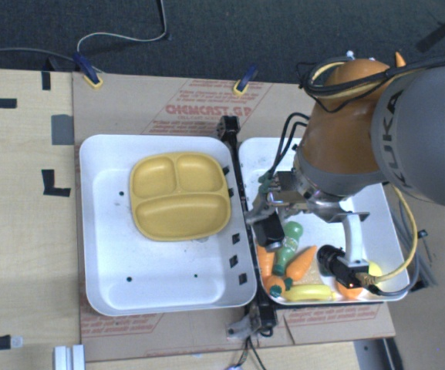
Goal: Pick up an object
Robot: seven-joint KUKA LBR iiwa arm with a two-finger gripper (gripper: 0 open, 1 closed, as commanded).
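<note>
Yellow divided plate (181, 195) in left white bin (102, 230), cardboard sheet (199, 110) beneath.

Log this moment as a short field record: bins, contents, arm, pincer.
left bin: holds a yellow divided plate
right bin: toy food heaped at its near end, including a carrot and a banana
arm: reaches in over the right bin
pincer: low over the right bin's left side; grip state unclear
</note>
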